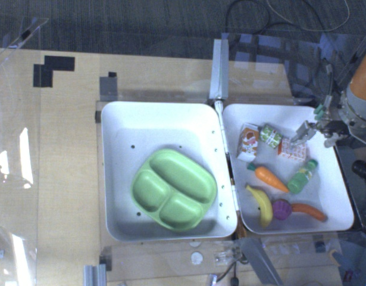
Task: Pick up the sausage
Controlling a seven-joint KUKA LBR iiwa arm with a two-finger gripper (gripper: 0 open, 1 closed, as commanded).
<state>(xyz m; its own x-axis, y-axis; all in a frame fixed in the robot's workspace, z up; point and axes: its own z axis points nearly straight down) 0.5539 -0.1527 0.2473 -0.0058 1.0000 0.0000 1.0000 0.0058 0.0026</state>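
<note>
Two white bins sit side by side on a pale wooden bench. The left bin (114, 159) in the middle of the frame holds a green divided plate (174, 188), lying tilted toward the lower right of that bin.

The right bin (343, 210) holds the small toy foods. The sausage (309, 211), an orange-red link, lies near the lower right corner of this bin, its left end just beside a purple round piece (282, 209). A yellow banana (261, 203) lies to the left of the purple piece. Above them a carrot (271, 178) lies at a slant, and a green bottle (302, 177) leans just right of it. Along the upper part of the bin are a small red and white carton (248, 143), a green can (269, 135) and a pink patterned box (292, 151).

The arm enters at the right edge of the frame, its orange band at the upper right. The gripper (301, 134) hangs over the upper right part of the right bin, just above the pink box and well apart from the sausage. Whether its jaws are open or closed cannot be told here; nothing is seen in them.
</note>
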